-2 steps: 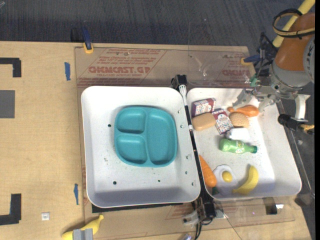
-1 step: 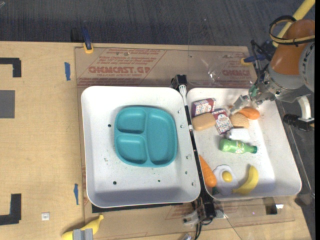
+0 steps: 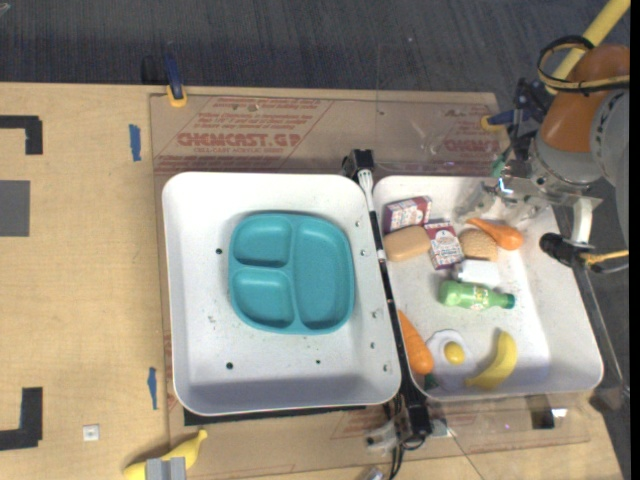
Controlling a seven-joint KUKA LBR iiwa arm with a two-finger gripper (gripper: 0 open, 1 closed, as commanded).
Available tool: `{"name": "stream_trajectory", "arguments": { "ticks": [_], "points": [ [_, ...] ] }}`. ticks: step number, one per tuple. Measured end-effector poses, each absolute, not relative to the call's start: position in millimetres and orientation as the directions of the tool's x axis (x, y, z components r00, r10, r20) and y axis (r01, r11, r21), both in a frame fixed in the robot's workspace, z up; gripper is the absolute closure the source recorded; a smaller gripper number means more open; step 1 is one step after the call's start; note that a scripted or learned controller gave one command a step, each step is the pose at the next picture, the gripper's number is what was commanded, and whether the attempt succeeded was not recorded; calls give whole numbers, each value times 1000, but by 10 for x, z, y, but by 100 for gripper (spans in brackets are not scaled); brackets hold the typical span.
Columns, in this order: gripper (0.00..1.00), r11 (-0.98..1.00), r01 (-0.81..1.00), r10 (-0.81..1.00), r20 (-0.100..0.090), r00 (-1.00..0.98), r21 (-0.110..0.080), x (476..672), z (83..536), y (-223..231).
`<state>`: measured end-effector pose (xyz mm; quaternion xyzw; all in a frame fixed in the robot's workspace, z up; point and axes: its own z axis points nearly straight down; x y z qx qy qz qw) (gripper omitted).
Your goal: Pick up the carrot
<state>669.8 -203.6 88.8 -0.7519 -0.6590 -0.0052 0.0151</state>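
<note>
Fingers (image 3: 500, 190) hung at the upper right of the frame — whether they were apart or closed, I could not tell. One carrot (image 3: 416, 342) lay at the right bin's (image 3: 570, 363) lower left edge.

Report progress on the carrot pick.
Done: nothing visible; the carrot lies at the left edge of the right bin, near the front, beside the fried egg. In hand: the arm sits over the bin's far right corner, well away from the carrot. Left: reach across, grasp and lift.
</note>
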Motion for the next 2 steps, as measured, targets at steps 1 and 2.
{"name": "stream_trajectory", "arguments": {
  "ticks": [1, 2],
  "points": [
    [0, -183, 983, 983, 0, 183, 2, 6242, 877, -1811],
    [0, -222, 975, 975, -1, 222, 4, 5758, 885, -1852]
  ]
}}
